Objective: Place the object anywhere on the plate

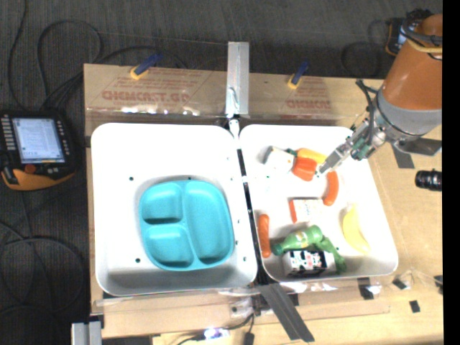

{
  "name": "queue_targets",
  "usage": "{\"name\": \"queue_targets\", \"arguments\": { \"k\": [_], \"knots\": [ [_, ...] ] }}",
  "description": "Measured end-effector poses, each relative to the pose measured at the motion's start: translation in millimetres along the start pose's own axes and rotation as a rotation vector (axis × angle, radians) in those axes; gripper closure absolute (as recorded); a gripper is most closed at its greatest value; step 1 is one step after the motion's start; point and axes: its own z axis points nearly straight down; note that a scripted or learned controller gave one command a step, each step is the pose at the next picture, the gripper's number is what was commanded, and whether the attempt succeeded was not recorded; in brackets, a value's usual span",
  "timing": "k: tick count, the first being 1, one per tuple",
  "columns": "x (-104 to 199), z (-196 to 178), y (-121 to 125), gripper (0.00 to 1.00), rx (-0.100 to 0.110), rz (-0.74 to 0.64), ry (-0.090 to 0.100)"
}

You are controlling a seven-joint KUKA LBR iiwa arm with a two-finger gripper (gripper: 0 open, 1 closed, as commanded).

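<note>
**Fingers at the orange pepper, plate waiting**

The gripper (327, 165) sits low in the right bin (381, 214), tips beside the orange pepper (305, 166) at its three o'clock; whether the fingers are spread or closed cannot be told. The teal plate (187, 223) lies in the left bin (115, 192), toward nine o'clock. A good grasp would centre on the pepper, clear of the neighbouring sausage (330, 187).

Left bin (115, 164): turquoise plate (188, 223) sits near centre, open white floor along all four walls, approach from above unobstructed. Right bin (374, 192): crowded. Orange-yellow toy (307, 162) near far wall; sausage (331, 187) just beside it; white box (305, 208) mid-floor; banana (354, 228) by right wall; green bottle (309, 241) and carrot (264, 234) near front-left corner (gaps narrow). Gripper (332, 161) hangs over far part.
</note>
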Motion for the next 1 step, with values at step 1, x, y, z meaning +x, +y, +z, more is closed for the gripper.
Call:
{"name": "queue_targets", "arguments": {
  "k": [1],
  "knots": [
    [92.5,-26.7,17.3,1.00,0.002,-0.156,-0.001]
  ]
}}
